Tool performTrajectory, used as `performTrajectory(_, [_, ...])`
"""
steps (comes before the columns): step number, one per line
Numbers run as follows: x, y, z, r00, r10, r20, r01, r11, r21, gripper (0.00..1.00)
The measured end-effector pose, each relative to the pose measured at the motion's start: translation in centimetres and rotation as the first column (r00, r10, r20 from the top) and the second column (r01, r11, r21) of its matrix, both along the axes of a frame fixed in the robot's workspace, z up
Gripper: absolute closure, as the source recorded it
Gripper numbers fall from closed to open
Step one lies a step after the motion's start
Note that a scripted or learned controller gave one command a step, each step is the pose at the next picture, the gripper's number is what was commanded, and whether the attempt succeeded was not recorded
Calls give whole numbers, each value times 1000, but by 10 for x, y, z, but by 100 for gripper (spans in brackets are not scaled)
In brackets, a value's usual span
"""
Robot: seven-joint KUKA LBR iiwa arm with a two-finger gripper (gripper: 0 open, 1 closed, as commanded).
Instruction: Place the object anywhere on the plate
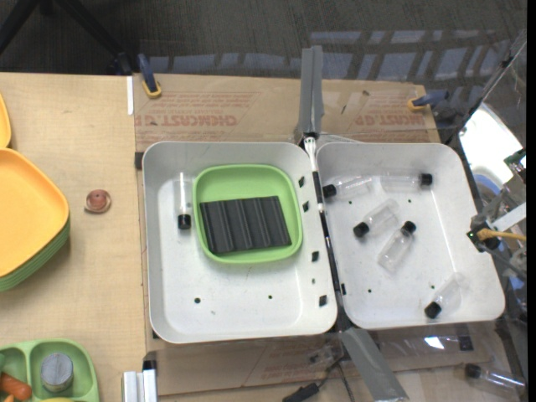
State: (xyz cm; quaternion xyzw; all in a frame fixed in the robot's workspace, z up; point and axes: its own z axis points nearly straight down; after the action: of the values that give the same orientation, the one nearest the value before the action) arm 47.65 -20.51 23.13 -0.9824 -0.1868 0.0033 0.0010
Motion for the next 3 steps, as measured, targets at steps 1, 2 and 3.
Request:
performTrajectory(1, [0, 0, 0, 1000, 0, 0, 0, 1000, 0, 0])
performTrajectory(2, [0, 0, 0, 1000, 0, 0, 0, 1000, 0, 0])
performTrajectory(3, [0, 0, 0, 1000, 0, 0, 0, 1000, 0, 0])
